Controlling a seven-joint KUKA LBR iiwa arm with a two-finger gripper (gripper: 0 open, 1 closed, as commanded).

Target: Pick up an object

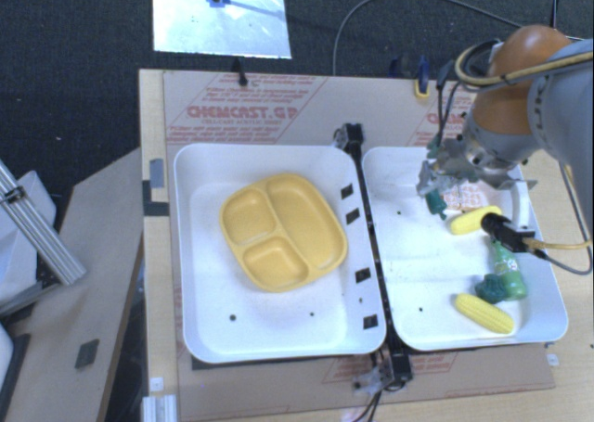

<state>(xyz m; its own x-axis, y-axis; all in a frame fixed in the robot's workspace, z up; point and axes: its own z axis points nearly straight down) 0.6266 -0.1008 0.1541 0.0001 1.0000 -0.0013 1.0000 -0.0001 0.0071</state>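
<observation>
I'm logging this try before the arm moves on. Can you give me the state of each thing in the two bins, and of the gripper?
Yellow tray: lying flat in the left bin, right way up, compartments bare.
Upper yellow piece: lying in the right bin, beside the gripper.
Lower yellow piece: lying near the front edge.
Green toy: lying just above the lower yellow piece.
Gripper: low over the right bin, nothing seen held.

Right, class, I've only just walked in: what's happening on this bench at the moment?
A grey robot arm reaches in from the right, its hand lowered over the far end of the right bin. Close beside it lies a yellow piece; nearer the front sit a green toy and a yellow corn cob. The left bin holds a yellow divided tray. Nothing visibly sits in the hand.
</observation>
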